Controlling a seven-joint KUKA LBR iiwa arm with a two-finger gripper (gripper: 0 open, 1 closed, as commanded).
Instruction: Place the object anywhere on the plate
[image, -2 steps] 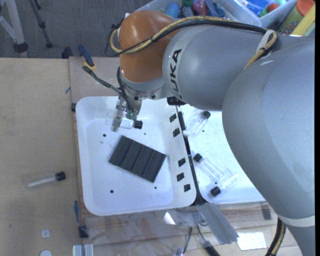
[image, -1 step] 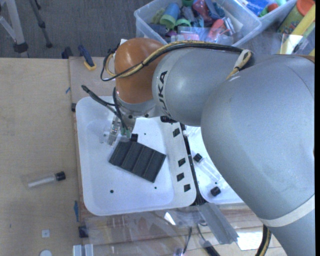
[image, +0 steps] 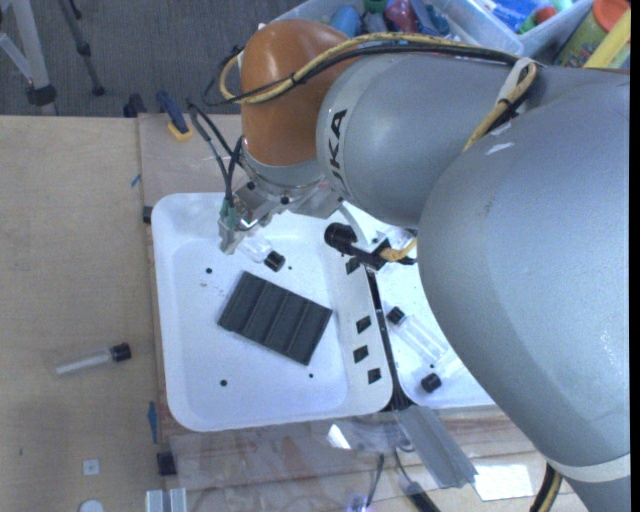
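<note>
Two white bins sit side by side on the bench; we note the left bin (image: 190, 400) in full and the right bin (image: 455, 395) largely covered by the arm (image: 520, 230). Nearest us in the right bin lie two clear tubes with black caps, one (image: 432, 378) by the front edge and another (image: 398, 318) just behind it. Outside the bins, on the bare bench to the left, a further capped tube (image: 90, 360) lies on its side. In the middle of the left bin the plate (image: 275, 318), a dark ribbed slab, lies flat and askew to the walls. Beyond it, apart from its far edge, the vial (image: 266, 256) rests on the bin floor, its black cap toward the plate. The claw (image: 232, 236) is just beside the vial, over the bin's far left part; we cannot tell how far open it is, and the vial is not seen within it. Farthest back, coloured clutter (image: 400, 15) fills a container.
</note>
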